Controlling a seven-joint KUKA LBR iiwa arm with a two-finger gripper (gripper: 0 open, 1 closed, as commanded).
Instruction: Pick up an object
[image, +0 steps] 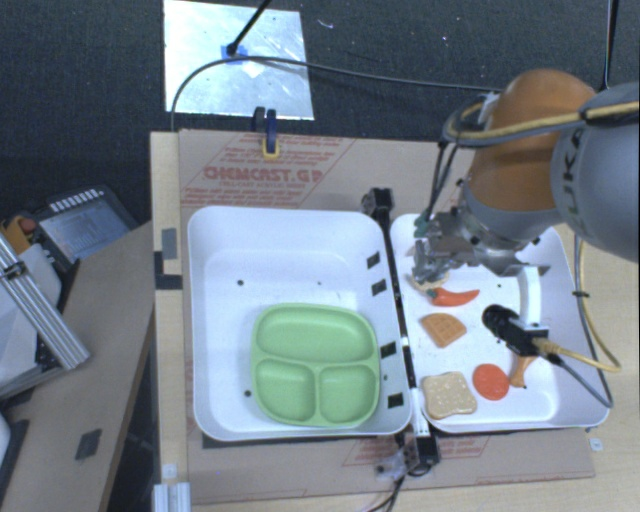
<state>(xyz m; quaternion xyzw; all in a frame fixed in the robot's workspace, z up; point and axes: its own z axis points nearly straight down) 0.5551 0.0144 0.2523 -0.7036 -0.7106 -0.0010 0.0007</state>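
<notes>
My gripper (432, 268) hangs low over the upper left part of the right bin (560, 405). Just below and right of its tip lies an orange-red chili-shaped piece (455, 296). Further down the same bin sit a tan toast-like wedge (443, 329), a slice of bread (449, 395) at the front left, and a red round slice (490, 381). The grey arm with its orange band covers the bin's upper right part. I see nothing between the fingers from here.
The left bin (215, 240) holds a green divided plate (315, 363) in its front half. A black divider strip (392, 300) runs between the two bins. Cardboard lies under both bins, and a metal rail stands at the far left.
</notes>
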